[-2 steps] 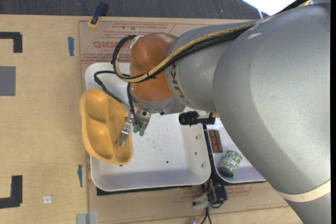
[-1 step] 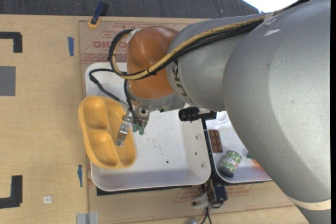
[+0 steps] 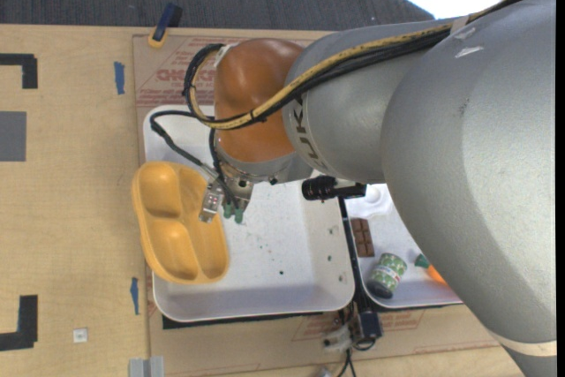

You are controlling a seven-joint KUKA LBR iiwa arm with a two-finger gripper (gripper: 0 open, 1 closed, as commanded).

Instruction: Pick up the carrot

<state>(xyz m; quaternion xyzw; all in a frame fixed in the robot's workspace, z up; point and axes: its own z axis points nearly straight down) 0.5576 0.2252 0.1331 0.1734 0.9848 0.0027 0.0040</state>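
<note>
**Gripper low in left bin, carrot over in right bin**

- Arm [image 3: 424, 101] comes in from 3 o'clock and covers most of the right half of the view. Orange band [image 3: 252, 106] sits above the wrist, roughly centre frame, with black and yellow cables [image 3: 199, 75] looping at its 9 o'clock side.
- Gripper [image 3: 222, 206] hangs just below the band, over the left bin [image 3: 265, 296], in that bin's upper-left part. One metal finger [image 3: 210, 206] and green-tipped bits beside it are visible. Cannot tell how far apart the fingers stand; nothing visibly between them.
- Yellow two-compartment dish [image 3: 177, 221] lies on the left bin's 9 o'clock rim, overhanging the edge. The gripper is just beside the dish's right wall, at about its 2 o'clock; contact unclear.
- Carrot [image 3: 433, 271]: only a small orange bit shows, in the right bin [image 3: 415, 300] near its bottom rim, at the frame's 4 o'clock, mostly hidden under the arm. Well apart from the gripper.
- Also in the right bin: a green-labelled can [image 3: 387, 272] on its side just at the carrot's 9 o'clock, and a brown chocolate-like bar [image 3: 362, 236] at the can's 11 o'clock.
- Black clamp [image 3: 334, 188] sits where the two bins meet.
- Bench [image 3: 62, 190] is tan with blue tape marks.
</note>
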